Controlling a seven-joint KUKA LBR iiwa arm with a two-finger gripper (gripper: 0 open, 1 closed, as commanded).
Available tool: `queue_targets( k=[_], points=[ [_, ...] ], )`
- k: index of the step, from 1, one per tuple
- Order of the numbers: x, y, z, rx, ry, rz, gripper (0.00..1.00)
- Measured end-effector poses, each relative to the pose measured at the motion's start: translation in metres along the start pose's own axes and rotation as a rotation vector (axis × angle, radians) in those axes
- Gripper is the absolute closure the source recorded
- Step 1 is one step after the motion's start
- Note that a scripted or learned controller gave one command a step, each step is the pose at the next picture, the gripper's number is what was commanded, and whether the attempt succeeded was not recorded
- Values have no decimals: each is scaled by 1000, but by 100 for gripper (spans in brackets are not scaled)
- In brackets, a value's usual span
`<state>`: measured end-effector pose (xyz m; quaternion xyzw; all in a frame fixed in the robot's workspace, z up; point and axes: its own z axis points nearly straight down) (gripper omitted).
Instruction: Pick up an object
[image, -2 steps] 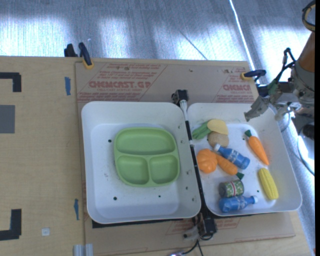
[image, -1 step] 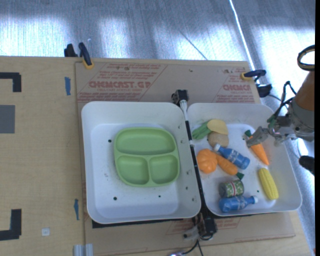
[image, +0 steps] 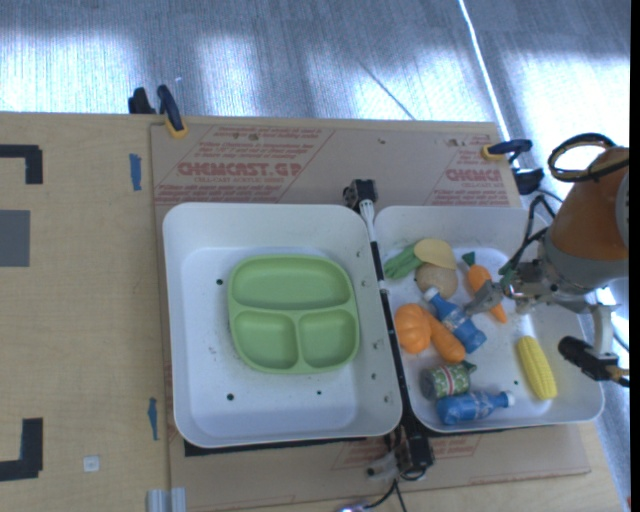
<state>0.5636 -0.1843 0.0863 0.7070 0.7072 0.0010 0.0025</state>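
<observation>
Jaw state of the gripper (image: 486, 298) impossible to tell from this slanted overhead view, whether apart, together or clamped; nothing visibly caught there. Points leftward and down into the right bin (image: 575, 405), tip just beside a small blue object (image: 465, 328) and near an orange carrot (image: 479, 276). Around that spot, a crowded heap: a beige potato (image: 437, 280), a pale yellow piece (image: 434, 251), a green piece (image: 402, 263), two orange pieces (image: 412, 328); farther toward the near rim, a corn cob (image: 537, 367), a small can (image: 450, 380), a blue bottle (image: 473, 405). In the left bin (image: 190, 330), a green divided plate (image: 293, 312). Behind the wrist, the grey arm (image: 590, 235) with orange band, entering from the right.

Probably at the reach-and-grasp step, with no lift begun; calls next for settling squarely on one object, likely the blue one, closing firmly, then rising straight without dragging neighbours along.
</observation>
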Motion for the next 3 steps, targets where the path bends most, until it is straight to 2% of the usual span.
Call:
queue_targets(
  k=[1, 2, 3],
  points=[
    [-2, 1, -12, -5, -4, 1, 100],
    [35, 63, -31, 5, 3, -1, 100],
    [99, 54, -99, 2, 3, -2, 100]
  ],
)
